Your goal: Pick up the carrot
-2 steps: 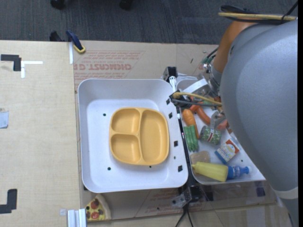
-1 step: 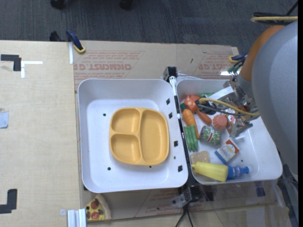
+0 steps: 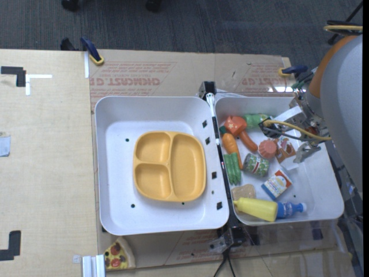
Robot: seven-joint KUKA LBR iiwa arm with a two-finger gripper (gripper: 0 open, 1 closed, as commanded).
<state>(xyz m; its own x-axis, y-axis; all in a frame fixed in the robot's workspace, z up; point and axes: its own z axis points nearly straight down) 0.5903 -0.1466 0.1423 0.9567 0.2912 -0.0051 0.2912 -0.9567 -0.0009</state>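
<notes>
Reversed red print, perhaps "CHEMCAST GP", on cardboard sheet [image 3: 151, 74] behind bins

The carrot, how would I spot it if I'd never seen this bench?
Look in the right bin, crowded with toy food, along its left wall. The carrot lies there, a short orange piece just below the red tomato. The green bean pod beneath it is green, and the yellow bottle lies at the bin's front edge.

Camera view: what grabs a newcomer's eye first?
The yellow three-compartment plastic plate sits alone in the left white bin. The right white bin holds a crowded pile of toy food, including the orange carrot near its left wall and a yellow squeeze bottle at its near edge.
</notes>
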